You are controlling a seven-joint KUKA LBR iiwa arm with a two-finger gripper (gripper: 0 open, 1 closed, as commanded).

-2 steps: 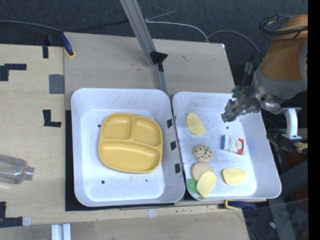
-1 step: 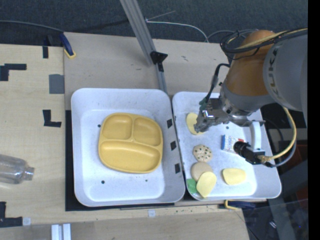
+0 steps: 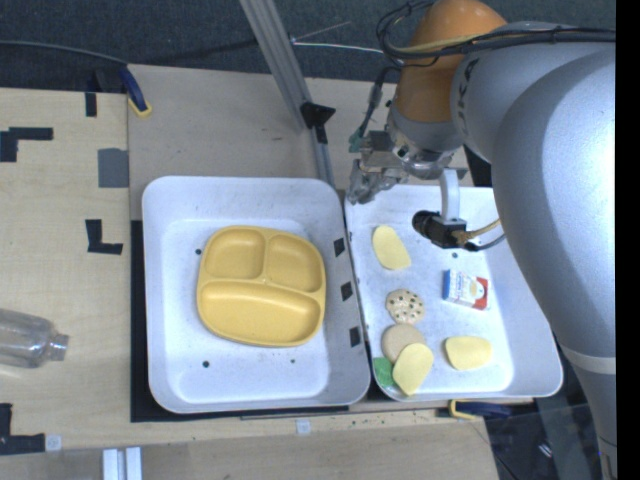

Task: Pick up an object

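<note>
Seen from the fixed overhead camera, the grey robot arm [image 3: 545, 168] reaches in from the right of the frame and hangs its gripper [image 3: 366, 186] over the upper left corner of the right bin [image 3: 530, 363], close to the wall shared with the left bin [image 3: 175, 368]. Whether the claw is released or clenched cannot be told from this angle; nothing is seen in it.

The step in hand looks like the approach: nothing is lifted, and every candidate lies on the floor of the right bin. Nearest, just below the gripper, is a pale yellow oval piece [image 3: 391, 247]. Further down the frame lie a speckled cookie [image 3: 404, 305], a beige round piece [image 3: 401, 340] touching a yellow slice [image 3: 414, 367] with a green scrap [image 3: 383, 373] at its edge, another yellow piece [image 3: 468, 351] at lower right, and a small red, white and blue carton [image 3: 466, 289] at mid right.

The next move likely calls for lowering onto one item, the oval being closest, while staying clear of the bin wall beside it.

In the left bin a yellow divided plate [image 3: 262, 285] sits alone. A metal pole [image 3: 282, 58] slants down to the bins' upper junction, close to the gripper. A clear bottle [image 3: 28, 338] lies on the bench at far left.
</note>
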